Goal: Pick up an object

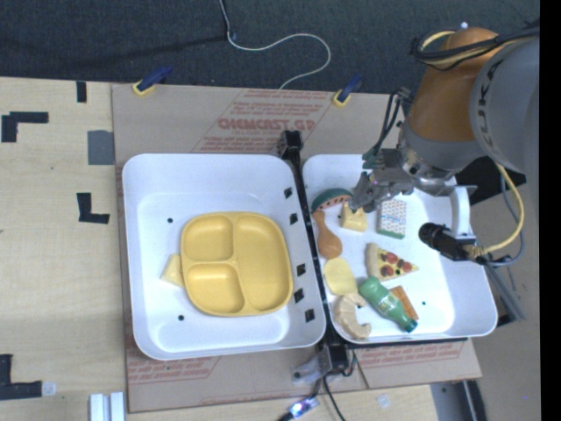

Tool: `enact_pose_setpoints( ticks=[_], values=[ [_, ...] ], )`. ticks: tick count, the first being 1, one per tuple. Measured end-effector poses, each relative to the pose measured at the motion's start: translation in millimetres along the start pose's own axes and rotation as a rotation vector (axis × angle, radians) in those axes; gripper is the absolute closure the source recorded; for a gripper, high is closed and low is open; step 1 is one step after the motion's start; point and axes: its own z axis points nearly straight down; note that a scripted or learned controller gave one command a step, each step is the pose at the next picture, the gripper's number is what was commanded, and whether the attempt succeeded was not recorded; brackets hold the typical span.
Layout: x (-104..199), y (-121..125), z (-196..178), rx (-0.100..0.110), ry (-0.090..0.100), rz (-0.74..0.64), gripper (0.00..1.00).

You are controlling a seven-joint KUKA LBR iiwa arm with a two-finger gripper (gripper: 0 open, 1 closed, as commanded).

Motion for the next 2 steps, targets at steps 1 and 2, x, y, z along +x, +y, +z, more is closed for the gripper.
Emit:
enact_pose_setpoints(
  ticks=[1, 2],
  values=[
    [-5.7, 2.8, 4.8, 0.0, -0.001, 0.001, 1.0],
    [10.3, 10.2, -1.7, -0.001, 0.0, 0.0, 1.0]
  ],
)
